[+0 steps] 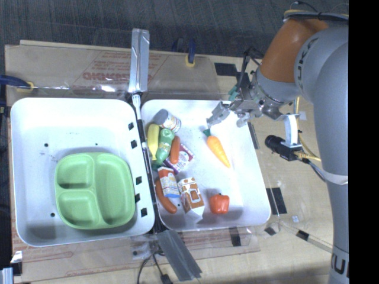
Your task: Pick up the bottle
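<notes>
Lettering in red on the cardboard (pixel 106 68) behind the bins, too faint to read. Likewise unreadable: the white label on the bottle (pixel 167 188), lying flat in the right bin (pixel 260 188), well down and left of the fingers (pixel 228 117). Spread wide, gripping nothing, just above the carrot (pixel 218 149). Left bin (pixel 29 158) further left with a green tray (pixel 95 189). Pale counter (pixel 290 218), dark floor beyond. Items left of the carrot crowded, hard to separate.
</notes>
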Robot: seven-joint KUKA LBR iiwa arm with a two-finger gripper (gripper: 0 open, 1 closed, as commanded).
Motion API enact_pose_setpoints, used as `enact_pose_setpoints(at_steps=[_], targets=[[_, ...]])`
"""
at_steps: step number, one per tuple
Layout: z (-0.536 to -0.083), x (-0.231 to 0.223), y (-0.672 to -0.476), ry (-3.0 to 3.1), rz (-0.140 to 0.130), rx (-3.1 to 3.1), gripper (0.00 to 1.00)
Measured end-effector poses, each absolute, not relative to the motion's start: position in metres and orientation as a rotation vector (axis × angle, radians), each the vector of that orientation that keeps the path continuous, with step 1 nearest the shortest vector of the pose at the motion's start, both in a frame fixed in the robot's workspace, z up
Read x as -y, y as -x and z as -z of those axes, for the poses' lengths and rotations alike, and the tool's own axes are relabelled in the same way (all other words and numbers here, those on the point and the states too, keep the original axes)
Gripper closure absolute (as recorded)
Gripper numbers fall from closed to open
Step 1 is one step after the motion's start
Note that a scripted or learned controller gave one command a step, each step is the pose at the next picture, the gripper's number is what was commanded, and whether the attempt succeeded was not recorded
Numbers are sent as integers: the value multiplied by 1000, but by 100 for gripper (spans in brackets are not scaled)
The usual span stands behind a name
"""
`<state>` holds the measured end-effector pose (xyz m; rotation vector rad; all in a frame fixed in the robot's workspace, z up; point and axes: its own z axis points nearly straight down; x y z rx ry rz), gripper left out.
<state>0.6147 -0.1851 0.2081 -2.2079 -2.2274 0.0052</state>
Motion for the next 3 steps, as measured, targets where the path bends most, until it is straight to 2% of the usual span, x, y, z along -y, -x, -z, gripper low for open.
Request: enact_pose_setpoints(at_steps=[2, 3], targets=[[-208, 185, -615, 2208, -5, 2228, 0], [-110, 180, -639, 2011, -3, 2407, 0]])
